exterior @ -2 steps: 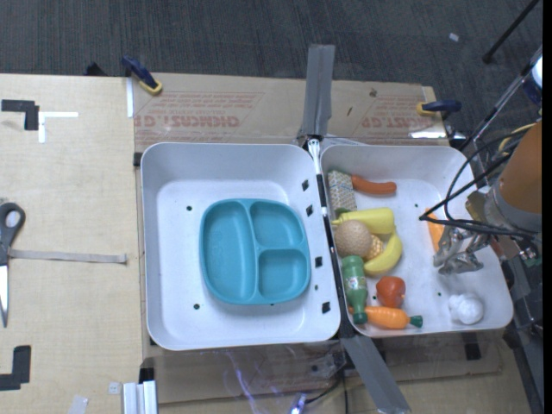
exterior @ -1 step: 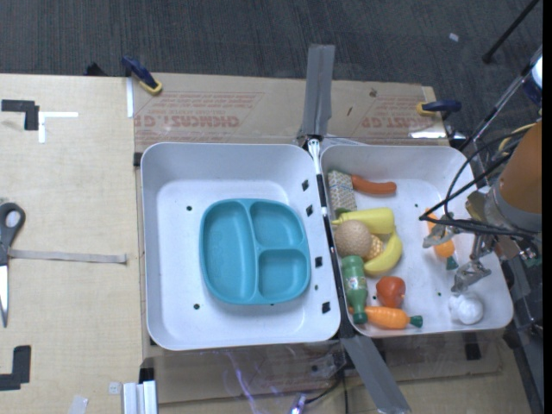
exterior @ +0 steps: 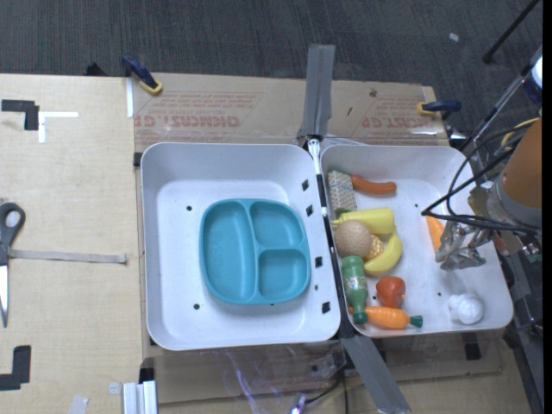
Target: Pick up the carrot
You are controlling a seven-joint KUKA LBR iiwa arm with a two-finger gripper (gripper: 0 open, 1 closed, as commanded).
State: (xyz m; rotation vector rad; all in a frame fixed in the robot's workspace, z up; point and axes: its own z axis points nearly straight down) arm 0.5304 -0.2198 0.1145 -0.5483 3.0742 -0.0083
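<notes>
The pincer [exterior: 459,254], its state impossible to tell, hangs above the right bin [exterior: 412,167], while the carrot [exterior: 387,318] lies down-left of it along the bin's near wall, long axis running left to right.

Dark carpet floor [exterior: 216,15], pale wooden bench [exterior: 60,231] (cardboard sheet [exterior: 224,110] on top)

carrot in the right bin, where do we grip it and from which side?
Grip the carrot mid-body on the orange part, coming straight down. It lies flat along the right bin's near wall, green top pointing right, so the fingers should close across its width. The green bottle crowds its left tip and the tomato sits just behind.
</notes>
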